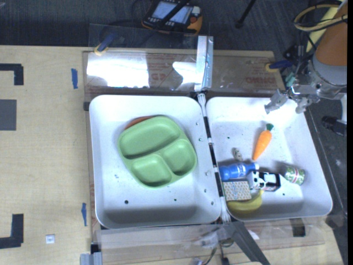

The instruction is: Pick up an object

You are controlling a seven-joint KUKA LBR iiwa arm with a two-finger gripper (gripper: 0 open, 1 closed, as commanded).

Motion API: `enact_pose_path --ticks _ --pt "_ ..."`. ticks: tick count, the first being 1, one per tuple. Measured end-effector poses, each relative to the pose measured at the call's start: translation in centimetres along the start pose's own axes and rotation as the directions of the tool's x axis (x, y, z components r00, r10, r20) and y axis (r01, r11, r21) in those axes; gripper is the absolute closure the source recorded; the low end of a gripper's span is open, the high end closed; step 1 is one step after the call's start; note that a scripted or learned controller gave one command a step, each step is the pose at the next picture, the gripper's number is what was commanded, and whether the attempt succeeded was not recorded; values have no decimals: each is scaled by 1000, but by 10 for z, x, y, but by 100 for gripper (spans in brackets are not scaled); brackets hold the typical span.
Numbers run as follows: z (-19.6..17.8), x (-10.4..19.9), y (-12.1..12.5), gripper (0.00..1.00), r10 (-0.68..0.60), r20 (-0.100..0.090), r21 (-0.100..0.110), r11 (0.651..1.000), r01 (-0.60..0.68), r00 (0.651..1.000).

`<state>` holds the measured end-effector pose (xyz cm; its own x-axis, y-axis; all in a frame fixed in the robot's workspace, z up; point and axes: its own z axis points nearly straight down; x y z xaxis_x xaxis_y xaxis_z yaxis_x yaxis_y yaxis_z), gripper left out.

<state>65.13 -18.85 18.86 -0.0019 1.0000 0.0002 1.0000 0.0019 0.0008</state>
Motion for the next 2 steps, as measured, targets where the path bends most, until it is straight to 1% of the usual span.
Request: enact_pose_path --ticks 1,2 --pt "103 6 -25 0 97 1 -3 995 -97 995" --pt "92 7 -24 100 94 1 -6 996 -94 996"
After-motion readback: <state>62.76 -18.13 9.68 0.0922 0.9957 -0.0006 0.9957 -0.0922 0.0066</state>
